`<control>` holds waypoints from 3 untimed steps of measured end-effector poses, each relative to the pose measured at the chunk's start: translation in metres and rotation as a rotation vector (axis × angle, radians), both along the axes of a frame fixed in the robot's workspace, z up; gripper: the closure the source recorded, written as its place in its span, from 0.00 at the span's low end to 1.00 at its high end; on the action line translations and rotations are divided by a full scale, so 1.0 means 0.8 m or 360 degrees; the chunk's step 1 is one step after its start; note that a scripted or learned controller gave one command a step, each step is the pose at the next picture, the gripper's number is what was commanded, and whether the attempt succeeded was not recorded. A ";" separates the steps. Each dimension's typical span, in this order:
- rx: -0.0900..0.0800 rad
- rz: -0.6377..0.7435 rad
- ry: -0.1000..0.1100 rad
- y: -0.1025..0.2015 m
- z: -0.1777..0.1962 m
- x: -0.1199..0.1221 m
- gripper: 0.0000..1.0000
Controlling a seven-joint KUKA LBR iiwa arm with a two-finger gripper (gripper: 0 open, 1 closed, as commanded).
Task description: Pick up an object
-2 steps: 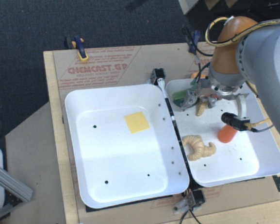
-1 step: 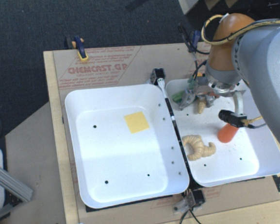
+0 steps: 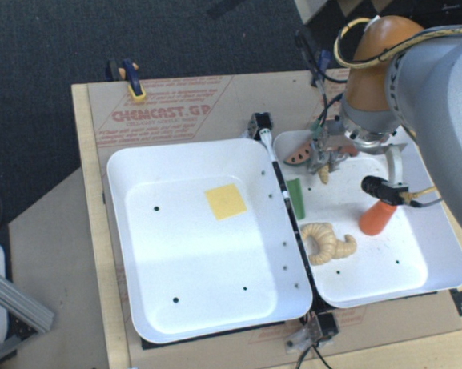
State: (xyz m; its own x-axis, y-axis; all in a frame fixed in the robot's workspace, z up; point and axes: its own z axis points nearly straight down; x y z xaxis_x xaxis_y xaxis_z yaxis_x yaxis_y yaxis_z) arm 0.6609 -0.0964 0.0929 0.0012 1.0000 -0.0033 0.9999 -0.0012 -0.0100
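Worktop point(image 3: 168, 105) of brown board on dark carpet point(image 3: 26, 45) carries both bins; I cannot tell the jaws' state.

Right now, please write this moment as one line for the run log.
tool: low over right bin, far end | left bin: yellow square | right bin: carrot, green block, tan piece
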 end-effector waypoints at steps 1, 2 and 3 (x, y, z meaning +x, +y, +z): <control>0.0007 0.0003 0.0013 -0.008 -0.011 0.002 1.00; -0.0001 -0.0007 -0.0015 -0.115 -0.011 0.005 1.00; 0.0004 -0.0005 -0.0013 -0.153 0.079 -0.064 1.00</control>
